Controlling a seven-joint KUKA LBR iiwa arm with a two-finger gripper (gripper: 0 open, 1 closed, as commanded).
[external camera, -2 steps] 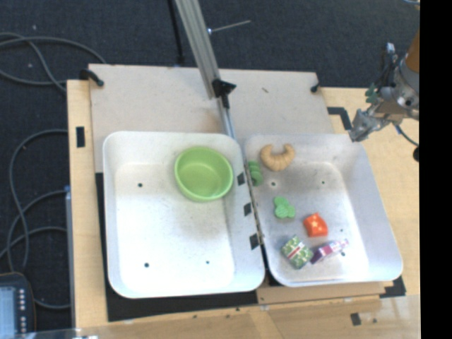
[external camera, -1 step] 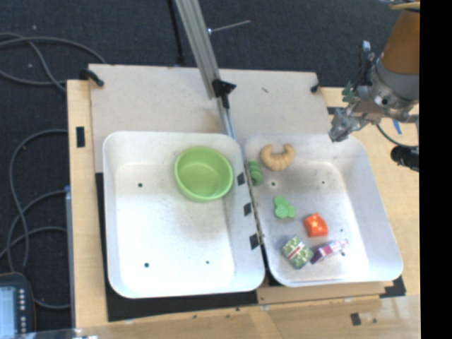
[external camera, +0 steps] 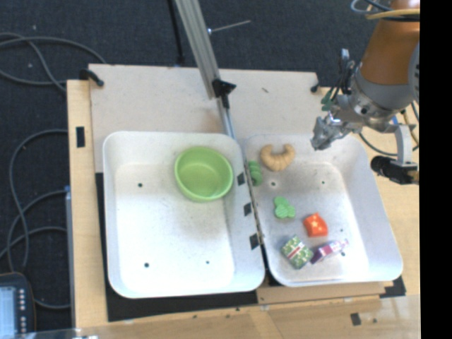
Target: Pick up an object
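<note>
You are at the start of the pick: nothing has been lifted. The gripper [external camera: 321,138] hangs over the far edge of the right white bin [external camera: 367,210], and how wide its jaws stand cannot be told from here. Every candidate lies loose in that bin: the tan curved croissant-like toy [external camera: 277,156] nearest the gripper, a small green lumpy piece [external camera: 284,208], an orange block [external camera: 315,224], a green patterned cube [external camera: 296,251]. Choosing, descending, and closing all remain.
</note>
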